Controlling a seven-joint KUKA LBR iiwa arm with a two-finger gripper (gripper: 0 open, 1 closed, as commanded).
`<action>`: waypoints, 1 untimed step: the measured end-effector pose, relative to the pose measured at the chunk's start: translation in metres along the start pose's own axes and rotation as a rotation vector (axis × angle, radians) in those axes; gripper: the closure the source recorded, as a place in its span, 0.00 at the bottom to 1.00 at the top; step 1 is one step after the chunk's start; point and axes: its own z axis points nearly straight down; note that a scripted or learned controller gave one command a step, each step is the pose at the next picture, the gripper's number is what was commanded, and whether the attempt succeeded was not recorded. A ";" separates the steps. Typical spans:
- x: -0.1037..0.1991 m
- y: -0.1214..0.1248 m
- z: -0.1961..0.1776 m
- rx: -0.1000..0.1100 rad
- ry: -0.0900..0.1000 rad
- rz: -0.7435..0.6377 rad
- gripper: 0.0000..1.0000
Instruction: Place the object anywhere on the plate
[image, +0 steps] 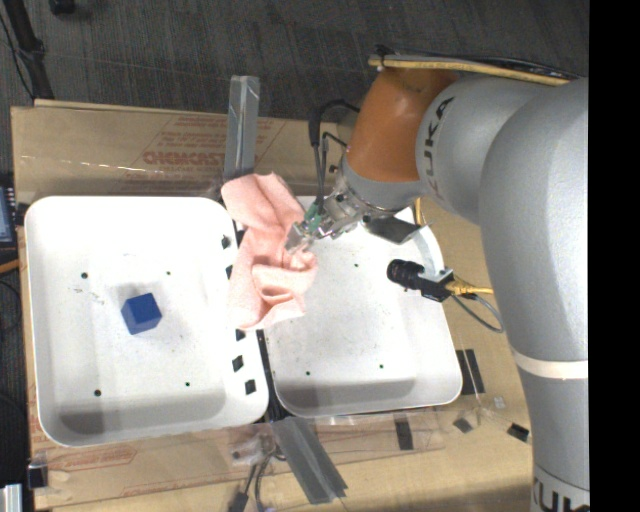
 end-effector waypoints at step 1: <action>0.000 0.001 -0.040 0.001 0.001 -0.005 1.00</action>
